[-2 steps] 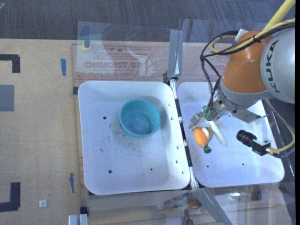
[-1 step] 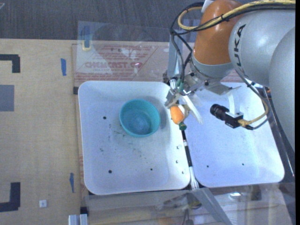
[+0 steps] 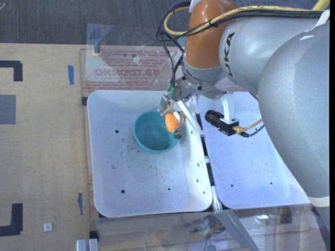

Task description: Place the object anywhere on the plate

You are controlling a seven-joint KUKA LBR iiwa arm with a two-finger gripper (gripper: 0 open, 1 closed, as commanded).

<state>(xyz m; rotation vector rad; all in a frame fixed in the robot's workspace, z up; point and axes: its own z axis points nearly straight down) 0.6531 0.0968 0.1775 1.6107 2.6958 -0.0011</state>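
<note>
My end effector (image 3: pixel 175 120) grips the orange object (image 3: pixel 171 122) at the right rim of the teal plate (image 3: pixel 152 134), in the left white bin (image 3: pixel 141 192) on the tabletop (image 3: pixel 42 156).

1. We see two shallow white bins side by side: the left bin (image 3: pixel 131 187) and the right bin (image 3: pixel 256 177), their inner rims touching.
2. Both sit on a tan worktop (image 3: pixel 42 140) with black marks and blue tape bits (image 3: pixel 70 75).
3. A clear printed sheet (image 3: pixel 128 69) lies behind the left bin.
</note>
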